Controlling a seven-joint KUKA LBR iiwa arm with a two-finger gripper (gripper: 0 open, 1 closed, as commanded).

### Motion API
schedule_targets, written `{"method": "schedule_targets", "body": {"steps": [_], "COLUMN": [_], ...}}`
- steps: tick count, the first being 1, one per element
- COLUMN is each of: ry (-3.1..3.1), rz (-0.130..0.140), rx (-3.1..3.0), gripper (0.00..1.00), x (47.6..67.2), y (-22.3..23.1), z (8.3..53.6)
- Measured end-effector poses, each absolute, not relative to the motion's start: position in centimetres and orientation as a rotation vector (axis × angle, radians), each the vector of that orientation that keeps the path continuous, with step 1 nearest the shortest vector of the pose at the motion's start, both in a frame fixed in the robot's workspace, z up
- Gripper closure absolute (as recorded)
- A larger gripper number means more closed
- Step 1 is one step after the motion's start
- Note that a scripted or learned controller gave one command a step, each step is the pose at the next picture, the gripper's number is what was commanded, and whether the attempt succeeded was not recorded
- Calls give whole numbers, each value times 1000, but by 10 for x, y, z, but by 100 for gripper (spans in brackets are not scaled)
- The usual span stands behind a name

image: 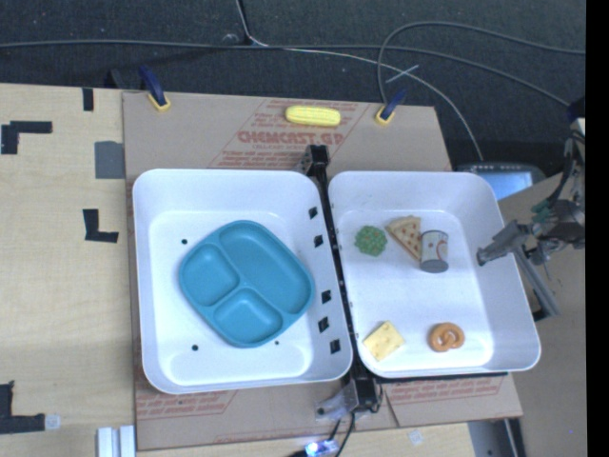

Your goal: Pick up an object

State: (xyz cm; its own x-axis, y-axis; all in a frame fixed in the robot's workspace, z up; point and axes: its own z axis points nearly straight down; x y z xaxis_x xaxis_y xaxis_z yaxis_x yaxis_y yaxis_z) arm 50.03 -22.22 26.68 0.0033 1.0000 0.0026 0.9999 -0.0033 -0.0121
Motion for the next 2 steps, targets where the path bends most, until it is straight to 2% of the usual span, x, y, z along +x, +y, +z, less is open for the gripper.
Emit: {"method": "schedule_targets", "body": {"steps": [1, 2], "ry": [-2222, -2219], "rz": [2, 6], "rx": [-2220, -2216], "gripper": [0, 0], "x": [503, 510], "y": [-222, -218], "z": [273, 213]}}
